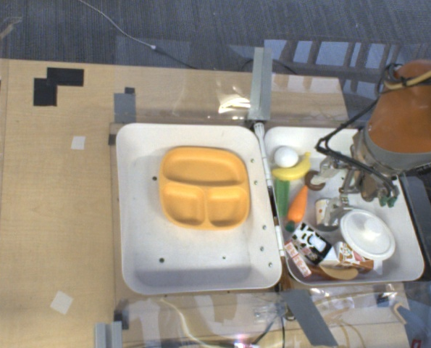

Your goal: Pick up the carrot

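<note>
Carrot (pixel 297 204) lay in the right bin (pixel 416 256), just below a banana (pixel 291 170) and an egg (pixel 285 155). Pincer (pixel 336 207) hovered right of it near a white bowl (pixel 368 234); finger state couldn't be told. Yellow tray (pixel 203 187) sat in the left bin (pixel 139 216).

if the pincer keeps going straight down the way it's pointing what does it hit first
Probably the white bowl or the bin floor beside it; the pincer hangs right of the carrot, though depth is unclear.
</note>
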`<action>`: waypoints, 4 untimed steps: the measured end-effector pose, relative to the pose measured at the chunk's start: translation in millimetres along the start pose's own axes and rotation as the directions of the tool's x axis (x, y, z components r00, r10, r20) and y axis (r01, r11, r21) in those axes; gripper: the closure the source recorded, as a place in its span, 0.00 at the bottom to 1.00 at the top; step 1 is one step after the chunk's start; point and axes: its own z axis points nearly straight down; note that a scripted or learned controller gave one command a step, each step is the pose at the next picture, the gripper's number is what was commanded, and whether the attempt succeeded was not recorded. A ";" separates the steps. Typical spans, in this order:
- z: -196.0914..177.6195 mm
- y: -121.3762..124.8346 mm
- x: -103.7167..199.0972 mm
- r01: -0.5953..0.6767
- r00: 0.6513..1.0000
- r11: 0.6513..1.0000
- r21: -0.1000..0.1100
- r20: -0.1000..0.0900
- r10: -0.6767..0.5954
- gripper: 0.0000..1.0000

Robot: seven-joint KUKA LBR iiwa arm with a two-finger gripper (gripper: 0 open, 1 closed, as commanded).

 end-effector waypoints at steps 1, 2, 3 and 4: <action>73.0 -5.0 -7.4 0.022 0.999 1.000 0.007 0.027 -0.023 0.00; 81.0 -6.7 -13.4 -0.011 0.999 1.000 0.017 0.045 0.010 0.00; 102.9 3.7 -8.8 -0.123 0.992 0.992 0.001 0.013 0.123 0.00; 104.4 4.4 -46.0 -0.179 0.984 0.984 -0.001 0.011 0.179 0.00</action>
